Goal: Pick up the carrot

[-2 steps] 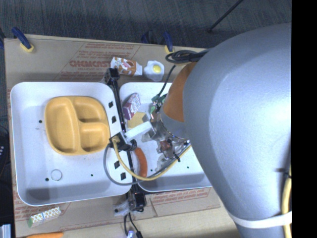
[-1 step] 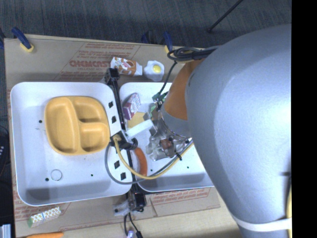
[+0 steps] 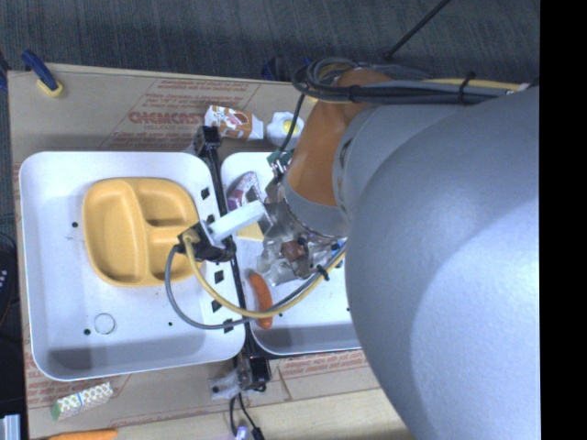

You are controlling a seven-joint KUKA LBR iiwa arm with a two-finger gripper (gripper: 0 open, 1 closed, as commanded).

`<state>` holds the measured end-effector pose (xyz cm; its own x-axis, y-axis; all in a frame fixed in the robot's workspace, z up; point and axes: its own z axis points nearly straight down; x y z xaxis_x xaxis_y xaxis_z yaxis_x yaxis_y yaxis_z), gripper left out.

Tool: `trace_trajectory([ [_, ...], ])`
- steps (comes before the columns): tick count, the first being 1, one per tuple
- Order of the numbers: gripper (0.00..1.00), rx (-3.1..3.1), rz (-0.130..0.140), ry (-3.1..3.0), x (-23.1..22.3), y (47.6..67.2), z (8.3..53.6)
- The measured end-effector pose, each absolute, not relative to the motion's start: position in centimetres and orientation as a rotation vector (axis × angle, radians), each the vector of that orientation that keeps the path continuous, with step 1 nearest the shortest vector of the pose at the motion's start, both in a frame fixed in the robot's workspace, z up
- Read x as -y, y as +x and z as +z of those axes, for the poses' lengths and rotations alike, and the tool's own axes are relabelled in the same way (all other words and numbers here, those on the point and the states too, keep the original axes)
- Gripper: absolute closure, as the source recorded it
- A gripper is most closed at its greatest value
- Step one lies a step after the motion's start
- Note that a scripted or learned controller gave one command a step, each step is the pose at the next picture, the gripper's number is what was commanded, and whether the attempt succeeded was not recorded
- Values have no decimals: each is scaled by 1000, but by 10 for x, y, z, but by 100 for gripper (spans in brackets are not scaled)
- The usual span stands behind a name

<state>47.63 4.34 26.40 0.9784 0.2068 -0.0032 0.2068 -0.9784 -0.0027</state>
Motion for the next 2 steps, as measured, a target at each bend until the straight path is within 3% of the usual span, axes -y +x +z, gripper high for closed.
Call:
trace_trajectory([
  [1,100,388,11,-3113,-50,475,191],
  [2,100,390,5,-3115,-91,476,265],
])
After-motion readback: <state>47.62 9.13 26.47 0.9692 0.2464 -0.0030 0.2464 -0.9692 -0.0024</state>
